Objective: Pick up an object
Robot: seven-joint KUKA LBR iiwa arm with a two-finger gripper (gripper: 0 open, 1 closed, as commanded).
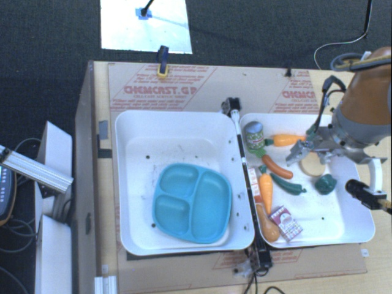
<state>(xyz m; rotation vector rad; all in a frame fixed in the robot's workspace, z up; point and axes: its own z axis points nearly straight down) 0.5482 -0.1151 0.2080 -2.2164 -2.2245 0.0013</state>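
Over the right bin [361,225] the end effector [304,150] hangs by an orange carrot [285,140], can't tell if it's clenched or released

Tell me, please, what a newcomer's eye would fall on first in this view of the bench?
Most likely the blue divided plate, lying alone in the left bin. Next comes the clutter in the right bin: carrots, a small can, a green pepper and a small red box. Over that bin's far side hangs the arm's orange band, with the gripper low among the toys.
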